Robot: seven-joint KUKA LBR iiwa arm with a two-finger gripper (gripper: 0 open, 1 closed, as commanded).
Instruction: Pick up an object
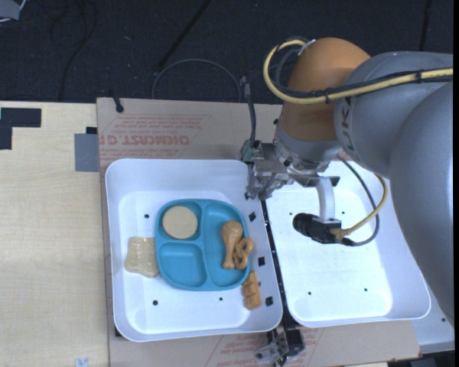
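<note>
The left bin (130, 312) holds a blue divided tray (185, 269). On the tray lie a round tan disc (179, 222), a toy drumstick (231, 238) and a small pretzel (245, 249). A pale toast slice (141, 256) lies against the tray's left side. A tan ridged piece (251, 290) sits by the tray's lower right corner. My gripper (258, 182) hangs over the divider between the bins, just above the tray's upper right corner. I see nothing held in it.
The right bin (352, 297) lies under the arm (390, 128). A black part on a yellow and grey cable (315, 227) hangs over its upper left area. A cardboard sheet (168, 132) lies beneath both bins.
</note>
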